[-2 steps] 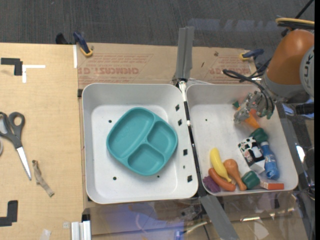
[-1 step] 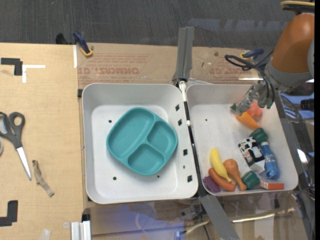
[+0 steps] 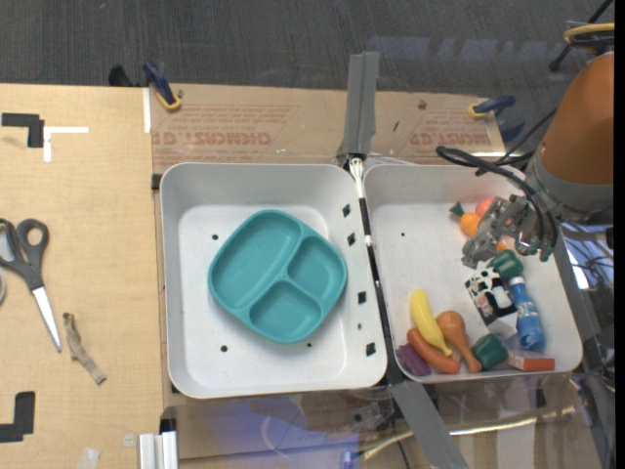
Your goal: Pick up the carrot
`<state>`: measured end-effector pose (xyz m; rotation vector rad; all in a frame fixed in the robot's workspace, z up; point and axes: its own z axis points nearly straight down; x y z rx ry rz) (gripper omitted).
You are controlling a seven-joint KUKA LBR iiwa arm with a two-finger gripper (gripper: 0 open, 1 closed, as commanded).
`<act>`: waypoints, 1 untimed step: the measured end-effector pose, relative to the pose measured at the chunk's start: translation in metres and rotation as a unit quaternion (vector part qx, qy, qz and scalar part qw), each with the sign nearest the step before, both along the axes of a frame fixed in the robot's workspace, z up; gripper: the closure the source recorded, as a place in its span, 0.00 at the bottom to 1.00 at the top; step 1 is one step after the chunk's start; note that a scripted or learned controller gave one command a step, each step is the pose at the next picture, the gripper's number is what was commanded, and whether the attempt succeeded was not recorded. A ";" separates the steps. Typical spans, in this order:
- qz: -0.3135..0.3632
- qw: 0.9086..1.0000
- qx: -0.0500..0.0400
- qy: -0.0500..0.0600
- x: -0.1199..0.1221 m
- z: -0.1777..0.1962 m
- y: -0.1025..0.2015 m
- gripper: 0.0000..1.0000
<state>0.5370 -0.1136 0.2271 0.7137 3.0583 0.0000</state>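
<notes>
The carrot (image 3: 471,222) is a small orange piece with a green stub at its upper-left end. It lies on the floor of the right bin (image 3: 391,262), toward the far right. My gripper (image 3: 493,234) hangs just right of it and slightly nearer the camera, its grey metal body low over the bin. The carrot's right end runs up against the gripper body, and I cannot tell whether they touch. Nothing is visibly lifted.
The right bin's near half holds a yellow banana (image 3: 422,311), an orange drumstick (image 3: 454,332), a red-orange sausage (image 3: 430,352), a purple piece (image 3: 410,362), a green block (image 3: 488,350), a blue bottle (image 3: 527,322) and a black-and-white toy (image 3: 488,296). A teal divided plate (image 3: 278,277) sits in the left bin.
</notes>
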 end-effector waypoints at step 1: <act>0.046 0.999 0.000 0.000 -0.012 0.121 -0.053 1.00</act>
